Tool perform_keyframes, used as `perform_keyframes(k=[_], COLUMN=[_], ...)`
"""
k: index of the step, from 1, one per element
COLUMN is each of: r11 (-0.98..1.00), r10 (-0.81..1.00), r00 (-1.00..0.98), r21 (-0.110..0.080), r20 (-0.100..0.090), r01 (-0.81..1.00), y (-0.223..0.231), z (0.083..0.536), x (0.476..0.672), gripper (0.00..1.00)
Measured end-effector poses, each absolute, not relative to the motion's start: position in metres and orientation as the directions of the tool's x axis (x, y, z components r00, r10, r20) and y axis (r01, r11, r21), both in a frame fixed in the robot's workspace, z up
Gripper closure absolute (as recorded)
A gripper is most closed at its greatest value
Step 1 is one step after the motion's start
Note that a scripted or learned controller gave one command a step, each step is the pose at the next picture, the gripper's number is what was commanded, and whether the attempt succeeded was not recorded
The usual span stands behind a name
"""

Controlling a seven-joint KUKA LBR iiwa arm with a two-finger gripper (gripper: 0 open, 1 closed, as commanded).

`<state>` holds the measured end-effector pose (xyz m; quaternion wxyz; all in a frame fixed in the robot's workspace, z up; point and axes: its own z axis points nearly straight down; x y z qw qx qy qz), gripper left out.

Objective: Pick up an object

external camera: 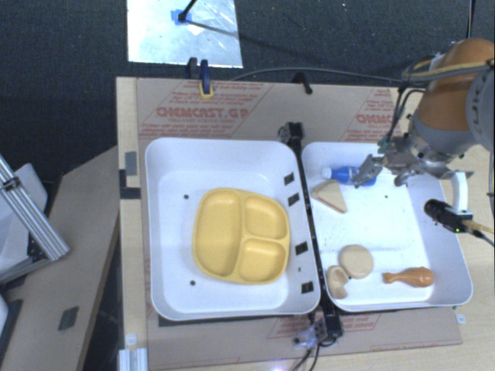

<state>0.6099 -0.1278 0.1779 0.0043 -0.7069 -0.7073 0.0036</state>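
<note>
- Grey metal gripper [384, 166] sits in the upper right of the frame, over the back of the right bin [402, 300]. It hangs from an arm [456, 91] with an orange band that enters from the right edge.
- Its jaws are hard to read at this slant; I cannot tell whether they are apart or together, and nothing is plainly seen between them.
- Just left of the gripper, touching or nearly touching it, lies a small blue and white bottle [346, 175]. This looks like the likeliest thing to pick.
- The bottle lies on its side at the back of the right bin. Its long axis runs left to right across the frame, white end toward the left, blue end toward the gripper.
- A tan wedge [331, 198] lies just below the bottle.
- Farther toward the lower edge of the same bin rest a round beige piece [356, 260], a smaller pale piece [336, 279] beside it, and an orange drumstick-shaped toy [410, 277] lying left to right.
- In the middle left of the frame, the left bin [166, 230] holds a yellow divided plate [240, 235], well apart from the gripper.
- A likely next move is a short shift left and down onto the bottle, closing across its narrow width.
</note>
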Motion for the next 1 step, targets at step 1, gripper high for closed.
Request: perform_keyframes(k=[1], r11=[0.003], r10=[1.0], r00=[-0.003], r21=[0.001], r20=[0.0], r01=[1.0], y=[-0.1276], z=[0.1853], x=[0.6129], gripper=[0.0])
